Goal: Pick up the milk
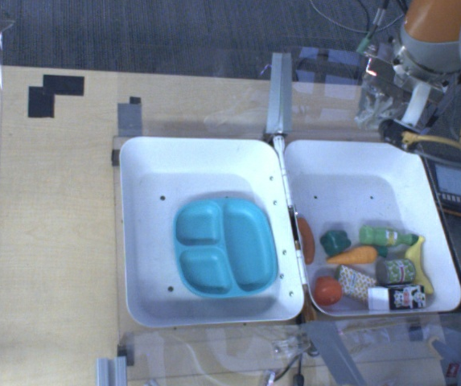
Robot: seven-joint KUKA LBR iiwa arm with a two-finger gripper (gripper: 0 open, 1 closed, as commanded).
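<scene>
At the near edge of the right bin point(423, 175), the milk point(397, 297) is seen lying on its side, a small white bottle with a black-and-white label, its cap end pointing left. Just to its left a patterned packet point(356, 281) lies tilted, and further left a red tomato point(327, 290) rests in the bin's near-left corner. Directly behind the milk a dark can point(395, 271) is found, and a yellow banana point(417, 261) curves along the right side, touching or nearly touching both. Behind these, an orange carrot point(353, 256) lies across the bin floor, with a green pepper point(335, 240) just to its left and a green bottle point(387, 236) on its side behind it. A brown oblong item point(306, 239) is pressed against the bin's left wall.

In the left bin point(146, 175), a blue divided tray point(224, 245) with three compartments is placed near the middle.

Both bins are carried by the pale wooden table point(53, 215).

Farthest back, at the upper right, the gripper point(393, 107) is held beyond the far rim of the right bin, well apart from the milk, beneath the arm's orange band. Nothing is seen between the fingers; whether they are spread or closed cannot be told.
</scene>
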